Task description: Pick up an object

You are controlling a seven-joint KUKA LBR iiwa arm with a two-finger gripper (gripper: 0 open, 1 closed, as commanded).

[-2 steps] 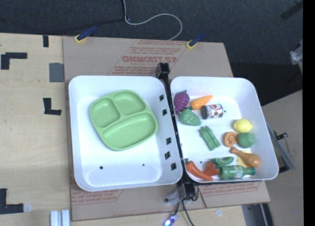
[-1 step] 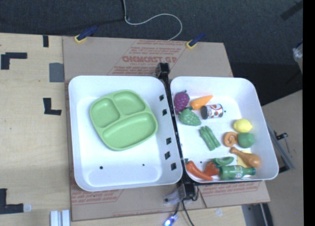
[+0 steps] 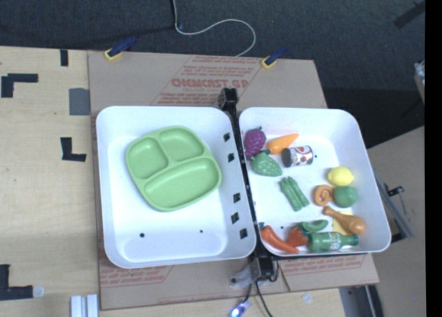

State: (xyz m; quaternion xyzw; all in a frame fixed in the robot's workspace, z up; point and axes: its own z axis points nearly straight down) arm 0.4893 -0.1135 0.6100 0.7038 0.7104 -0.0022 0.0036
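The right white bin [image 3: 349, 129] holds several toy foods. Purple grapes [image 3: 254, 141] and an orange carrot [image 3: 282, 143] lie at its upper left, beside a small red-and-white can [image 3: 300, 156]. A green leafy vegetable [image 3: 266, 165] and green beans [image 3: 294, 193] lie toward the middle. A yellow lemon [image 3: 340, 176], a green round fruit [image 3: 346, 196], an orange pretzel-like piece [image 3: 322, 195] and a chicken drumstick [image 3: 344, 221] sit at the right. A green bottle [image 3: 332, 242] and red peppers [image 3: 283, 239] lie along the front wall.
The left white bin [image 3: 114, 129] holds a green divided plate [image 3: 173, 168]. Both bins rest on a cardboard sheet [image 3: 200, 77] on the wooden bench. A white cable [image 3: 207, 29] loops behind it on the dark floor.
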